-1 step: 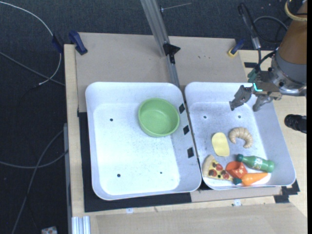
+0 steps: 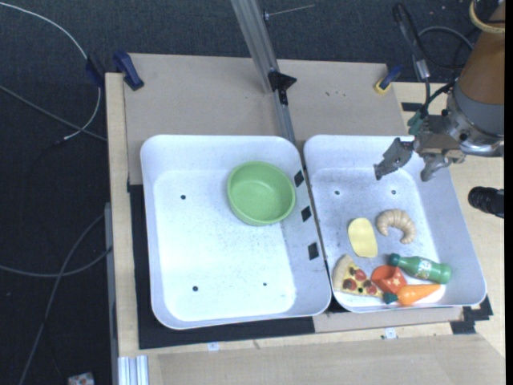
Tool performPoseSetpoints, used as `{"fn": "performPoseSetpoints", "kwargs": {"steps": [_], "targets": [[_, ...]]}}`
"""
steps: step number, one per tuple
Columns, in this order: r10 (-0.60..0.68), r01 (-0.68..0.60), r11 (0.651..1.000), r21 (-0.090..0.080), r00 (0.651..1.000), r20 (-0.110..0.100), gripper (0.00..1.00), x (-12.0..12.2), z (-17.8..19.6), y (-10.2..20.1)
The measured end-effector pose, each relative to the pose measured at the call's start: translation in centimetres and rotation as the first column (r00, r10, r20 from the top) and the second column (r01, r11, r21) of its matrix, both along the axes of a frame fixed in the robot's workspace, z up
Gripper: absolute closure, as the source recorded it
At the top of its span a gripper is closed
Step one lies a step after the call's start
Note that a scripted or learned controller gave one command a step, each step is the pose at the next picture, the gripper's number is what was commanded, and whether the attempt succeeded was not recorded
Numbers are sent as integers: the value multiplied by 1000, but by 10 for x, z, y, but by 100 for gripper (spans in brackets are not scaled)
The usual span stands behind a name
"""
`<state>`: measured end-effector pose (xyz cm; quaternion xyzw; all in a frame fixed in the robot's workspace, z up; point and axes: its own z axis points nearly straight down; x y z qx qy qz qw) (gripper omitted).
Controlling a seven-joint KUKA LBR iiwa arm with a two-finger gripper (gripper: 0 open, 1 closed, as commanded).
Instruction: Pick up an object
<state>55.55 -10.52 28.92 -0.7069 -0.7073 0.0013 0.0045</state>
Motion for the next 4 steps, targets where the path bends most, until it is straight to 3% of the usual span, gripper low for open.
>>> {"fn": "performPoseSetpoints", "kwargs": {"steps": [3,4], "targets": [[-2,2,1000,2,1000,-10,0,-9,-175,8],[-4,4,1000,3,1000,0,100,-6,-157,9]]}}
